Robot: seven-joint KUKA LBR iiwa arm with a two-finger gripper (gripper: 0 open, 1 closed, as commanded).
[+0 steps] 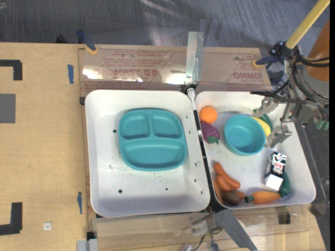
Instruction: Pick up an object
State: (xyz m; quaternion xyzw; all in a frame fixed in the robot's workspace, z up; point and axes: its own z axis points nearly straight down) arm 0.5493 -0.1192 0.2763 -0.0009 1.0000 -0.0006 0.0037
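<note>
The right bin (pixel 306 184) holds a teal bowl (pixel 243 134), an orange ball (pixel 208 114), a purple toy (pixel 211 133), a yellow piece (pixel 265 124) behind the bowl, a black-and-white toy (pixel 276 170), a carrot (pixel 264 196) and orange sausages (pixel 225 180). My gripper (pixel 274 120) hangs over the bin's back right, just right of the bowl and above the yellow piece. Its two metal fingers (pixel 281 133) stand apart, open, with nothing gripped between them.
A teal divided plate (pixel 153 139) lies in the left bin (pixel 99 156). A metal divider post (pixel 194 56) rises behind the bins' shared wall. Cables and the arm crowd the right edge. Cardboard covers the bench at left.
</note>
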